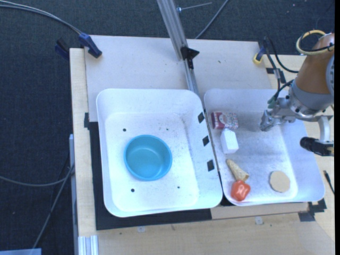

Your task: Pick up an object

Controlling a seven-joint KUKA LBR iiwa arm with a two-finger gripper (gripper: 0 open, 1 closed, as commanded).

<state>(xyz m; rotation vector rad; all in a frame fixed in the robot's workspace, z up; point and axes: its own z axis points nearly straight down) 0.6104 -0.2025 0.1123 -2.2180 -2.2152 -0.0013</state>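
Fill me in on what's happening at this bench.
A robot arm reaches in from the right, its hand over the upper part of the right bin. That bin holds a red-and-white packet, white block, cone, red pepper and tan disc. The left bin holds a blue bowl.

A robotics lab: a pale tabletop [138, 57] stands on dark carpet [32, 116], with two white bins [154, 97] side by side, loose cables [32, 9] trailing across the floor, blue clamps [90, 44] at its corners, and a metal pole [170, 15].
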